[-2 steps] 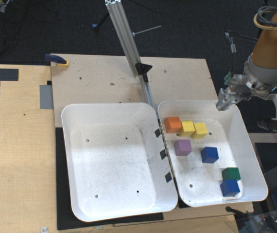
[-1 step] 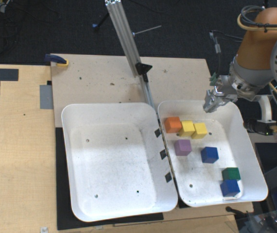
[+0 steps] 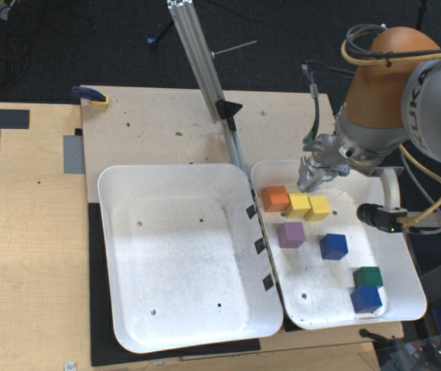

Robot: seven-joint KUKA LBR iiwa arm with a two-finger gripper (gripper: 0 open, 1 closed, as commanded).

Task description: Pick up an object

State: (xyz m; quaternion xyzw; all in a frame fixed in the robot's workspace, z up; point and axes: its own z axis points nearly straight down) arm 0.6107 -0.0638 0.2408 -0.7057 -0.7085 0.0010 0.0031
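Observation:
The right bin (image 3: 406, 304) holds several small cubes. An orange cube (image 3: 275, 199) lies at its upper left, with two yellow cubes (image 3: 309, 205) touching side by side just right of it. A purple cube (image 3: 291, 234) and a blue cube (image 3: 333, 246) sit lower down. A green cube (image 3: 368, 276) and a second blue cube (image 3: 366, 298) rest near the front right corner. My gripper (image 3: 311, 178) hangs just above the yellow cubes, pointing down at the bin's back part. Nothing shows between its tips.
The left bin (image 3: 120, 199) lies beside the right one, with black clips (image 3: 259, 245) along the shared wall. A slanted aluminium bar (image 3: 201, 60) rises behind the bins. The arm's orange and grey body (image 3: 387, 83) looms over the right bin's back right.

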